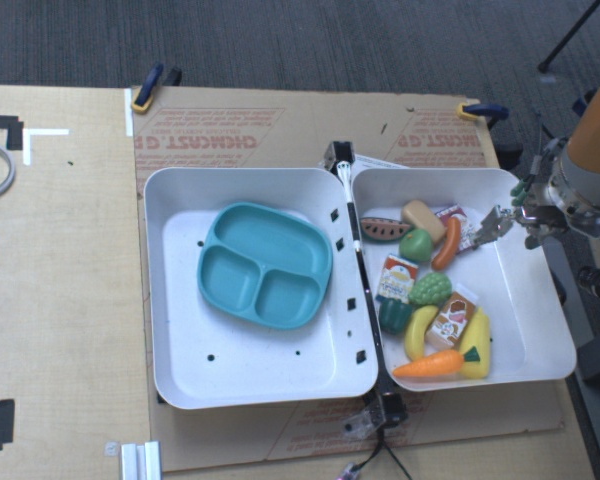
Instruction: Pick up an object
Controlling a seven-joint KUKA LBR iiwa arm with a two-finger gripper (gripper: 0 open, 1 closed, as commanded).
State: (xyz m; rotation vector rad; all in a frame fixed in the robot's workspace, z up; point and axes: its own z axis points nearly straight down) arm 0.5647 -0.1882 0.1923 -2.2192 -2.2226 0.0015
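Arm (590,158) cut off by the frame's right edge. Claw (497,224), above the right bin (525,308), too small to judge. Carton (396,278) print illegible.

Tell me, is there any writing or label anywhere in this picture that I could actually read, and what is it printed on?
Red print on the cardboard sheet under the bins, left patch: several lines, upside down and too blurred to read.
Red print on the same cardboard, right patch: also too blurred to read.
Small toy carton in the right bin: pictures and print too small to read.
Brown toy box: label too small to read.
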